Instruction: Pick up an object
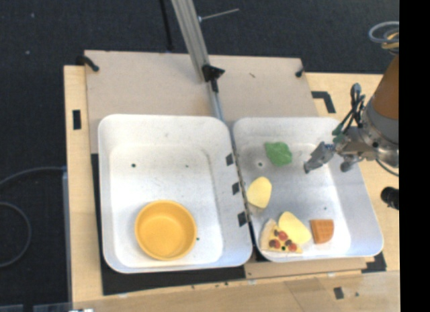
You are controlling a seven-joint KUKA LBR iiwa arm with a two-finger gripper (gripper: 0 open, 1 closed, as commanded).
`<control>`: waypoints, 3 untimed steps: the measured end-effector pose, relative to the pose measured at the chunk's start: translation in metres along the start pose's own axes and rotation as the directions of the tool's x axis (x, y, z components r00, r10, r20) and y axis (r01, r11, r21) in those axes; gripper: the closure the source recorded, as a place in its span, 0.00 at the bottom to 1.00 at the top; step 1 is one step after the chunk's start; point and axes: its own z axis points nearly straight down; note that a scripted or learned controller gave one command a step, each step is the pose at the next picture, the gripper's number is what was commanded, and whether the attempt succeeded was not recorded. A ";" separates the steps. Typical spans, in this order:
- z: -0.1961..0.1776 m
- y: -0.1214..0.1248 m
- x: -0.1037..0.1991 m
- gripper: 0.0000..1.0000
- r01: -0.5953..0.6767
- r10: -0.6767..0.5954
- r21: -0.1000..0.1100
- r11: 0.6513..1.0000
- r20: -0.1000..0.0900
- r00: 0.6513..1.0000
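The right bin holds a green crumpled object near its back, a pale yellow lump by its left wall, a yellow wedge, a white piece with red dots and an orange block along its front. A yellow bowl sits in the front of the left bin. My gripper hangs over the right bin's back right part, to the right of the green object, with nothing seen between its fingers.
A slanted metal rail runs from the top of the view down to the gap between the bins. Brown board lies behind the bins. The arm's wrist and cables stand over the right bin's right rim.
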 end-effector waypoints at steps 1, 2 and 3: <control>0.000 0.000 0.000 0.00 -0.001 0.001 -0.001 1.000 0.000 1.000; 0.059 0.002 0.007 0.00 -0.005 0.005 0.006 1.000 0.001 1.000; 0.123 0.002 0.004 0.00 -0.004 0.004 0.007 1.000 0.001 1.000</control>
